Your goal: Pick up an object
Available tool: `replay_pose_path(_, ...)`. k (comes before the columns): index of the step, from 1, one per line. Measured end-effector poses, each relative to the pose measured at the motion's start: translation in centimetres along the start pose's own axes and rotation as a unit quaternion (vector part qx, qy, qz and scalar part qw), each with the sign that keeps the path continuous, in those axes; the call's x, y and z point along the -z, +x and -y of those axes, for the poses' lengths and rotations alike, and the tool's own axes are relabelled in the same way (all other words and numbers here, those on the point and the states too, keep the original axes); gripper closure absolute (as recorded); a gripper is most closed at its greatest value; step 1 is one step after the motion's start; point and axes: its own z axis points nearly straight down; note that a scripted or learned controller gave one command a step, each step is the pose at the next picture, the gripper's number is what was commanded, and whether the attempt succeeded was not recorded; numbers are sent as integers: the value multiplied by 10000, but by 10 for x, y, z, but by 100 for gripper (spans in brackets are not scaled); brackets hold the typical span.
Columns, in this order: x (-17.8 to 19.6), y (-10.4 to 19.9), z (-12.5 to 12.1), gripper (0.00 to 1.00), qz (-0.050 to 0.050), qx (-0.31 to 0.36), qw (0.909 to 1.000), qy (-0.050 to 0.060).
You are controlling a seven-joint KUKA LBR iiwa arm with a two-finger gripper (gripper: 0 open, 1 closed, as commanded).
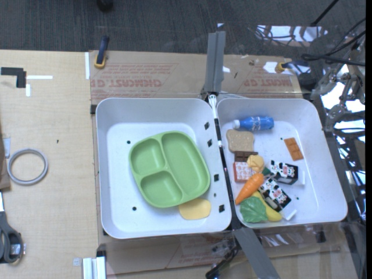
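Observation:
The right bin [317, 118] holds several small toys. A blue bottle [254, 123] lies on its side near the back. In front of it are a brown bread slice [240, 140], a small red box [242, 171] and an orange carrot [250, 187]. A green leafy piece [252, 210] lies at the front beside a yellow piece [273, 215]. Two black-and-white cow-patterned items [284, 172] [274, 194] lie to the right of the carrot. A small orange block [294, 148] lies apart, toward the right wall. The left bin [116, 121] holds a green divided plate [168, 168] with a flat yellow piece [195, 209] at its front edge.
A grey divider post [215, 63] rises where the two bins meet at the back. A roll of tape [26, 165] lies on the wooden bench at the left. Cardboard [145, 80] sits behind the bins. Metal framing and cables [343, 97] crowd the right side.

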Motion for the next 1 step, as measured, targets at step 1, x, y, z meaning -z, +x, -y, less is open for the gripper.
replay_pose_path(1,-162,17,5,0,-8,984,9951,-7)
